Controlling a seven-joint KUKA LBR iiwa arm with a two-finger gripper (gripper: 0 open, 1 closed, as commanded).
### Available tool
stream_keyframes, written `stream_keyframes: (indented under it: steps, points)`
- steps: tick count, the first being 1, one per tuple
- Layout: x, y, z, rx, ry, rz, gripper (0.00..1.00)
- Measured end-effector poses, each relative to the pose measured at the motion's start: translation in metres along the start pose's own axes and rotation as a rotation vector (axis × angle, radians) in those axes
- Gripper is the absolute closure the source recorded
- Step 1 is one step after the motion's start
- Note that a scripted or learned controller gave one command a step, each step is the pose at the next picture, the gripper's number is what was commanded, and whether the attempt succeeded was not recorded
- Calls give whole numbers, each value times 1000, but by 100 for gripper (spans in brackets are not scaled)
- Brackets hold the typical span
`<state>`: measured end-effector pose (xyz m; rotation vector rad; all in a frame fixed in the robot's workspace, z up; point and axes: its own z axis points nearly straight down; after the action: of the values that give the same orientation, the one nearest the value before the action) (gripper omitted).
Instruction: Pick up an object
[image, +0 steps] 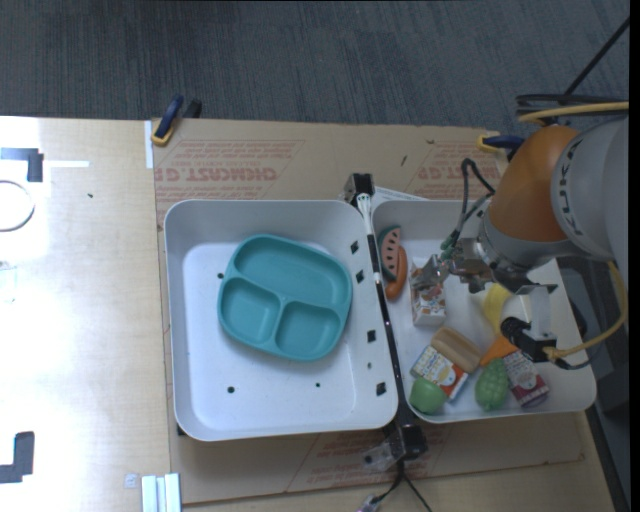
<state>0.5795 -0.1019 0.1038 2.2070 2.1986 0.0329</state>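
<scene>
The tool (440, 268) hung over the small printed white carton (429, 300) in the right-of-centre white plastic bin (570, 400), seemingly unclamped though I could not tell, so it needed to descend squarely, avoiding the neighbouring watermelon-slice toy (392, 250).

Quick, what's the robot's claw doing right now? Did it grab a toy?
Gripper: low in the right bin, just above a small carton. Cannot be told whether it grips anything.
</scene>
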Motion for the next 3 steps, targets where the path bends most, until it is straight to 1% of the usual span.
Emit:
stream_keyframes:
  steps: [1,2,3]
  points:
    - [4,1,0,2,-3,-1,0]
    - [8,4,-13,-1,5,-2,100]
    - [8,4,-12,0,5,-1,0]
